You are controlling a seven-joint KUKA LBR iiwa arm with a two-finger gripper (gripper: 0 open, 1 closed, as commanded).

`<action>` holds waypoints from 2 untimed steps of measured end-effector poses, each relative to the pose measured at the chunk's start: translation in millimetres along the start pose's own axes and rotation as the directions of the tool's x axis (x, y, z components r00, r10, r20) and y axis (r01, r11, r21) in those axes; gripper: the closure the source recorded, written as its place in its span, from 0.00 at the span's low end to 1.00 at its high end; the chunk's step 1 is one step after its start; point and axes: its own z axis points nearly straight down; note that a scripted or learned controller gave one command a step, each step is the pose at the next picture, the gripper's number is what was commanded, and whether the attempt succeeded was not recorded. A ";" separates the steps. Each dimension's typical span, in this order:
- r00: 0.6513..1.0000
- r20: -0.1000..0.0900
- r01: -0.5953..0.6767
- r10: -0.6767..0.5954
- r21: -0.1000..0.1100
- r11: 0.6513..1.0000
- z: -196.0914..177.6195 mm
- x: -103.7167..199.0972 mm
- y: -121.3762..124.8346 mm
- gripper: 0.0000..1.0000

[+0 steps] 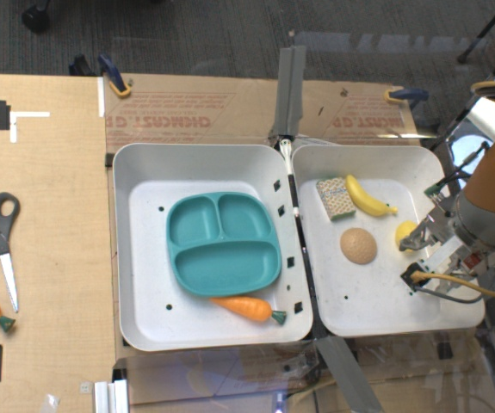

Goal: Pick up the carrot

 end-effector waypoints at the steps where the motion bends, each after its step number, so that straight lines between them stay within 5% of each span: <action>1: 1.000 0.000 0.000 0.000 0.000 1.000 0.1 0.1 -0.1 0.00; 2: 0.855 -0.001 0.519 -0.519 -0.001 0.855 27.8 -7.4 -12.4 0.00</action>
